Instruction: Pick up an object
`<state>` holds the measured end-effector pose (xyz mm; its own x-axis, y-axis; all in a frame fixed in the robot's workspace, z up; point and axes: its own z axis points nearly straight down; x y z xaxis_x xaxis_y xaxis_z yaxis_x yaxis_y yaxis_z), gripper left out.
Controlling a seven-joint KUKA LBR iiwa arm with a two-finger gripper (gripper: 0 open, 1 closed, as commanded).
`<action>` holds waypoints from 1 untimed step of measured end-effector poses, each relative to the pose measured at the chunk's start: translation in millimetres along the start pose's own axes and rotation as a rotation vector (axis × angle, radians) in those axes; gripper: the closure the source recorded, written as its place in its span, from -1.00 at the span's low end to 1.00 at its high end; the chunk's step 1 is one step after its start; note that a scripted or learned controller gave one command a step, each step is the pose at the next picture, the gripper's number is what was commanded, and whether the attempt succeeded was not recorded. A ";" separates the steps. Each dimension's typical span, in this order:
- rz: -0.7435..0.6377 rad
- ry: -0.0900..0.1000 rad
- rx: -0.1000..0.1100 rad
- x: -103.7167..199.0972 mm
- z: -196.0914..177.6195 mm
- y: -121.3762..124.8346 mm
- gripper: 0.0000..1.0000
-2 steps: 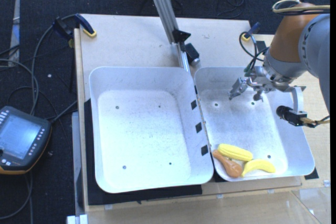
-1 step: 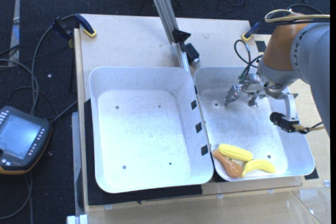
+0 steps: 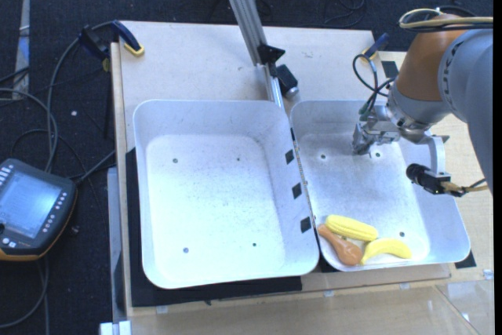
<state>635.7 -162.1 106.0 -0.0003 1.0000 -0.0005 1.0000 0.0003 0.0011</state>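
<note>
Gripper (image 3: 365,143) hangs over right bin (image 3: 345,129), upper part, grasping nothing you can see. Yellow corn (image 3: 351,227), banana (image 3: 387,249), orange piece (image 3: 340,245) lie untouched, lower right. Pick not yet made.

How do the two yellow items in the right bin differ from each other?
The yellow corn-cob-shaped toy is straight, ridged and paler; the yellow banana-shaped toy is curved, smooth and deeper yellow. The corn-cob toy lies farther from the right white bin's near rim; the banana toy lies closer. Both lie flat beside the orange toy.
</note>
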 end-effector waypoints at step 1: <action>0.000 -0.001 -0.004 -3.7 -62.4 1.2 1.00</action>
<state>636.8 -165.9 168.4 0.0000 1.0000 -0.0011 1.0000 0.0000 0.0048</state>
